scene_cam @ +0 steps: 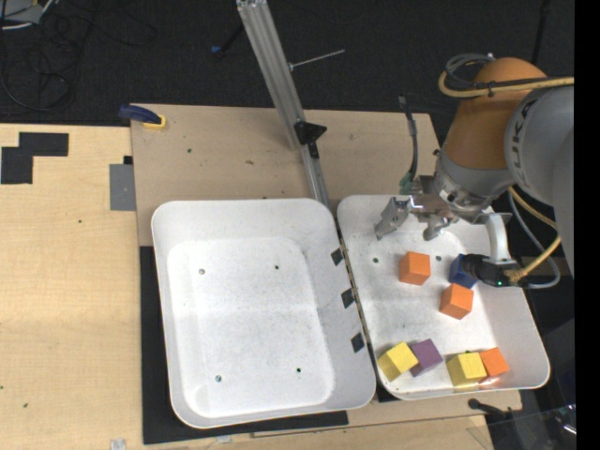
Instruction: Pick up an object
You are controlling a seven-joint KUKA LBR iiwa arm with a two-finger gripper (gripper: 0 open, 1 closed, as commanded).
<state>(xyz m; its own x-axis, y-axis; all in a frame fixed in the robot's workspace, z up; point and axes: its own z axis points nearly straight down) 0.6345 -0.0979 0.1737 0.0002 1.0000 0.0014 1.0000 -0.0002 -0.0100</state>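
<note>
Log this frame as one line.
claw: open, holding nothing | over right bin, far end | nearest: orange cube | left bin: no blocks

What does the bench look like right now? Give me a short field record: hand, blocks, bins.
hand: hand over the back of the right bin, fingers open, nothing between them
nearest block: orange block, just below the hand
mid bin: second orange block, blue block
front edge: yellow block, purple block, second yellow block, third orange block
left bin: holds no blocks
</note>
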